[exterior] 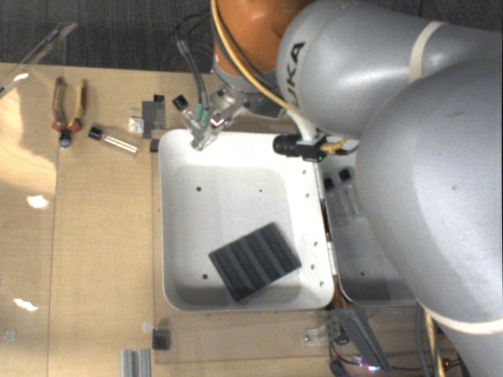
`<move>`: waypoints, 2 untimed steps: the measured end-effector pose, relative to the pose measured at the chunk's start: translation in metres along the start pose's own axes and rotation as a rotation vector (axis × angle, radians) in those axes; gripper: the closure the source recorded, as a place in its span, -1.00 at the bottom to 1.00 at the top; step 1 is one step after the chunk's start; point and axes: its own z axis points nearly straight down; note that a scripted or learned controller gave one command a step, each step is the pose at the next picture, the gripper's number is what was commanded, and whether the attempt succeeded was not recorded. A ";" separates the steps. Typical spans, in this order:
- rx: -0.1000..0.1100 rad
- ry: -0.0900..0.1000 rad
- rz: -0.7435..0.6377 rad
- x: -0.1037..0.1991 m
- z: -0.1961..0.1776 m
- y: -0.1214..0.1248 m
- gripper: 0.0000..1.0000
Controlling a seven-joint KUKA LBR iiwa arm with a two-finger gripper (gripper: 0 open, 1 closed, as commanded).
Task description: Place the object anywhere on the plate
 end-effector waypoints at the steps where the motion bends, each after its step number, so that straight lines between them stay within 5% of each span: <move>1: -0.006 -0.001 -0.002 0.000 -0.012 0.001 1.00; 2: -0.011 -0.003 -0.003 0.000 -0.024 0.003 1.00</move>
